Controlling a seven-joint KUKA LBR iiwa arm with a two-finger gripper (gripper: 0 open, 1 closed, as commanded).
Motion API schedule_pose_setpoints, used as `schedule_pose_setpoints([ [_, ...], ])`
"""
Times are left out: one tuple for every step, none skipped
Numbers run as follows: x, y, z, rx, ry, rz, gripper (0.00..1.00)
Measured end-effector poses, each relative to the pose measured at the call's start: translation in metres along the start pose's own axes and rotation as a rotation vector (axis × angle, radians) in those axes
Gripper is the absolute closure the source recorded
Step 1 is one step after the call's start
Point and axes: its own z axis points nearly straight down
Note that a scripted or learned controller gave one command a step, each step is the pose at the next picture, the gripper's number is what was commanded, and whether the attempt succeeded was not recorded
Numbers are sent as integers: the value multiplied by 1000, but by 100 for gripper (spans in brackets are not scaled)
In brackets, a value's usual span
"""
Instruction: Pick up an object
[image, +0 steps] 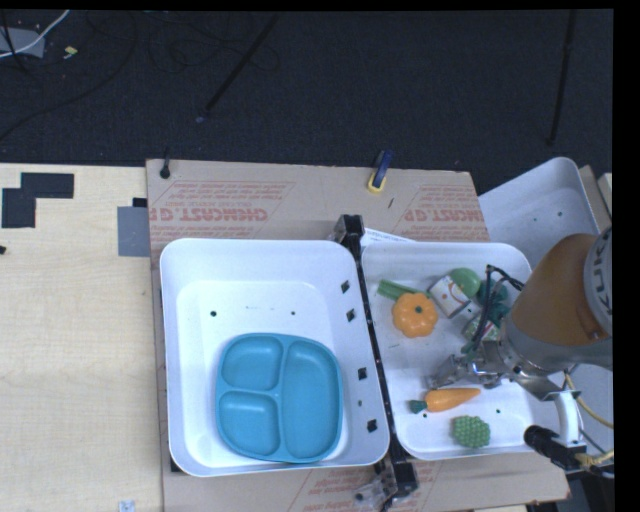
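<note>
**Arm over the right bin, toy foods beneath the gripper**

The right bin (505, 262) serves as the landmark. The grey arm with its orange band (555, 295) enters over this bin's right rim, and the gripper (468, 368) sits low above the bin floor, slightly right of the bin's centre. Whether the gripper is released or clenched cannot be told, since dark cabling and metal parts blur together there.

Inside the bin, an orange pumpkin (415, 315) lies left of centre, with a green stem-like piece (389, 290) just beside its upper left. A green and white object (455, 286) lies toward the far side, near the cables. A carrot (448, 400) lies on the floor just below the gripper, close to it; contact cannot be judged. A green knobbly ball (470, 432) rests near the bin's front rim, just beside the carrot.

Touching the right bin's left wall, the left bin (190, 290) holds a blue divided plate (279, 396).
</note>
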Motion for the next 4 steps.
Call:
schedule_pose_setpoints([
  [-2, 0, -13, -1, 1, 7, 100],
  [-9, 7, -60, -5, -2, -1, 100],
  [0, 8, -108, -5, -1, -1, 100],
  [0, 8, -145, -5, -1, -1, 100],
])
